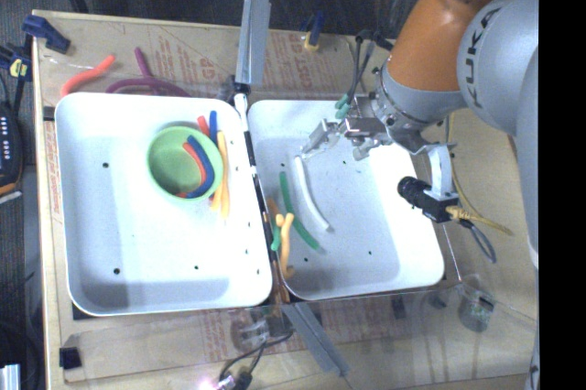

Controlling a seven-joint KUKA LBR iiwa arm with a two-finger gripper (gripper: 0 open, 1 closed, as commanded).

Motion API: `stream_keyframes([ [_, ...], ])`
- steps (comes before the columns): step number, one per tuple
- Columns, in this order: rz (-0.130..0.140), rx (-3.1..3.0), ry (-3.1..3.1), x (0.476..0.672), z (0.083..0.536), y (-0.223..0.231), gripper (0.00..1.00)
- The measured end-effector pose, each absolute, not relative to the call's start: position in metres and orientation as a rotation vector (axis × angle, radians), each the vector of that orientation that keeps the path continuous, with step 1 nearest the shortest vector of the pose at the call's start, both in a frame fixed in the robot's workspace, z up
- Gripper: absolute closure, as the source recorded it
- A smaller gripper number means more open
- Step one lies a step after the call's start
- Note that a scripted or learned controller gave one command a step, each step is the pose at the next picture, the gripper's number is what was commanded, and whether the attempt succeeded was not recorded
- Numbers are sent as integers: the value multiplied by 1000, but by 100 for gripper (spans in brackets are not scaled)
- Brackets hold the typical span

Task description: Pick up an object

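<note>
Arm [476,40] cut off by the frame's upper right edge, its orange band and grey housing hiding the far right corner of the right bin [366,278]; gripper [331,134] small, metal parts overlapping, so finger state cannot be told. In the left bin [101,214], green bowl [183,161] covers the lower parts of the red, blue and yellow strips [215,164] lying across it. Dark gear [7,141] at left edge of frame cropped, unidentifiable; items [240,370] at bottom centre blurred, glare-lit
</note>
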State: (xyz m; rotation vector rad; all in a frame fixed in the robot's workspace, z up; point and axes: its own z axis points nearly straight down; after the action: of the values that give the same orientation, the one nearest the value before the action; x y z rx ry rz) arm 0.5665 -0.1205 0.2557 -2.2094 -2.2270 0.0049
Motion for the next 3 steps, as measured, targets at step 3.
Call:
stream_keyframes([
  [3, 5, -2111, -2325, 576, 142, -190, 0],
])
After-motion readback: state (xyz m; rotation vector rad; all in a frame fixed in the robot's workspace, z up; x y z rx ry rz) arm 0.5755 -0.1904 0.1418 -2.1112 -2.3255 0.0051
